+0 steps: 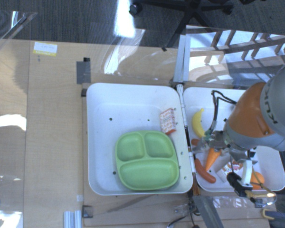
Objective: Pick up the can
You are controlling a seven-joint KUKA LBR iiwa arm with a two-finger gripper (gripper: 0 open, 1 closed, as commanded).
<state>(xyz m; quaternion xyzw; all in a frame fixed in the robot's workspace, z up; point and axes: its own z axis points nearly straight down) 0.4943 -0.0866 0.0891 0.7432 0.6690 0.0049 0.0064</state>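
On the worktop (47, 127), the left bin (99, 127) holds a green divided plate (147, 160), with a small red-and-white packet (167, 121) just beside the plate's upper right edge. The right bin (270, 167) holds a banana (198, 122), a carrot (211, 158) and a red sausage (205, 172). The arm (261, 113) hangs over this bin with its end effector (235, 167) low among the items; whether it is apart or together cannot be told, and the can cannot be made out.

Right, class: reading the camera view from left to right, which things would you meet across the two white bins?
Green divided plate → red-and-white can, lying near the left bin's right wall → yellow banana in the right bin → orange carrot → gripper, low over the clutter.
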